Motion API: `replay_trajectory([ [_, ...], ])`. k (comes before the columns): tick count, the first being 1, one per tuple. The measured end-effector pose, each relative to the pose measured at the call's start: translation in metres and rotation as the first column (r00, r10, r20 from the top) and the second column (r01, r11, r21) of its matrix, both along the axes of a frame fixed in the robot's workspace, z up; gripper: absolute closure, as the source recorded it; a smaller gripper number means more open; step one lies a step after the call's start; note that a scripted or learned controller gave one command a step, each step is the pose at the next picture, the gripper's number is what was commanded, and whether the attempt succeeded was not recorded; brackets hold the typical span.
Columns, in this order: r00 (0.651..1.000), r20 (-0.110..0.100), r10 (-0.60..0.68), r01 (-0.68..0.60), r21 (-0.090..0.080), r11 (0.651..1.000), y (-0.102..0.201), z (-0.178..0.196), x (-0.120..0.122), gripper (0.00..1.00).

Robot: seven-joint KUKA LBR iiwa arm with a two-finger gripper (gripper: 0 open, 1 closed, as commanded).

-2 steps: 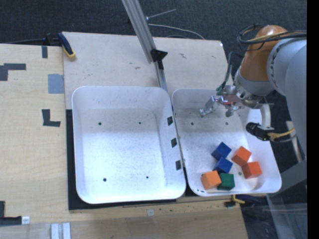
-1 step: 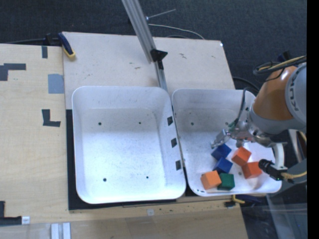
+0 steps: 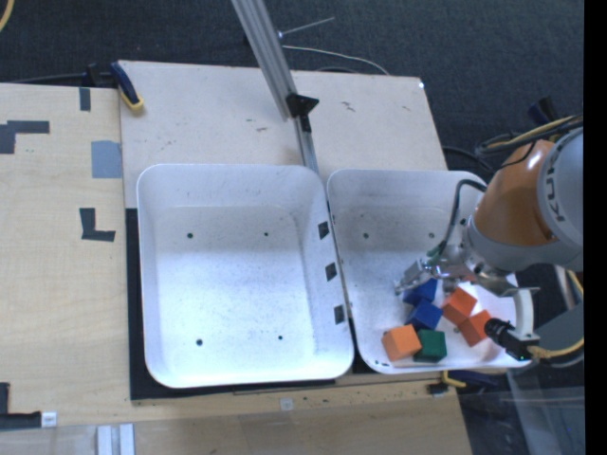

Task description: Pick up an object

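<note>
Several small blocks lie in the near right corner of the right bin [image 3: 379, 207]: a blue block [image 3: 424, 300], an orange block [image 3: 401, 341], a green block [image 3: 432, 346] and red-orange blocks [image 3: 462, 306] with another [image 3: 475, 329] beside it. My gripper [image 3: 427, 275] reaches down into this bin from the right, just above the blue block and touching or nearly touching it. The arm's orange band [image 3: 507, 202] sits above the wrist. The fingers' state is hidden by the wrist and the clutter.
The left bin [image 3: 152, 254] stands beside the right one, with a shared rim between them. A metal rail [image 3: 270, 55] slants across the bench at the back. Cables lie at the right of the bench.
</note>
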State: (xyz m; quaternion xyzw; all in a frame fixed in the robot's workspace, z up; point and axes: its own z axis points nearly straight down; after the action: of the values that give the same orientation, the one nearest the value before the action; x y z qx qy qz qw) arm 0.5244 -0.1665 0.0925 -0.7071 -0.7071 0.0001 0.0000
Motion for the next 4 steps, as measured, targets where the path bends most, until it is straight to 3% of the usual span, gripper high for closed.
replay_trajectory([
  [1, 1.0, -0.002, 0.002, -0.002, 0.002, 1.0, 0.001, 0.009, 0.0, 1.0],
  [2, 1.0, 0.015, 0.002, -0.002, -0.007, 1.0, 0.057, 0.004, -0.018, 1.0],
  [3, 1.0, 0.006, 0.012, -0.012, 0.003, 1.0, 0.169, 0.103, 0.014, 1.0],
  [4, 1.0, -0.003, 0.002, -0.002, -0.001, 1.0, 0.163, 0.099, 0.012, 0.0],
])
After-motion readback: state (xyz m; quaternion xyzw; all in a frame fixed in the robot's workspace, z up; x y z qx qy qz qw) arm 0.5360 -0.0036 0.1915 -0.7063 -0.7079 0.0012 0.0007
